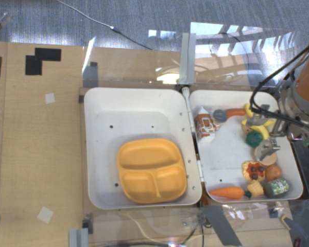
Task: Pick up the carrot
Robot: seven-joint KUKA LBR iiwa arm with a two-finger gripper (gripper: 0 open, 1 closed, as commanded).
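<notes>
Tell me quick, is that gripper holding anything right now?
Gripper: cannot be told whether open or closed; nothing visibly held. It hangs over the right bin, well away from the carrot lying near the bin's front edge.

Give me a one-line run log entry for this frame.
task: pick up carrot | carrot: front edge of right bin, untouched | gripper: over toys near bin's right side | left bin: yellow tray

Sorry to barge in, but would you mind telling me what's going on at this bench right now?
A robot arm is reaching in from the right over the right bin, which holds a jumble of toy food. Its gripper hangs above the middle of the pile. The carrot it is meant to pick up lies untouched along the bin's near edge. The left bin holds a yellow divided plate.
</notes>
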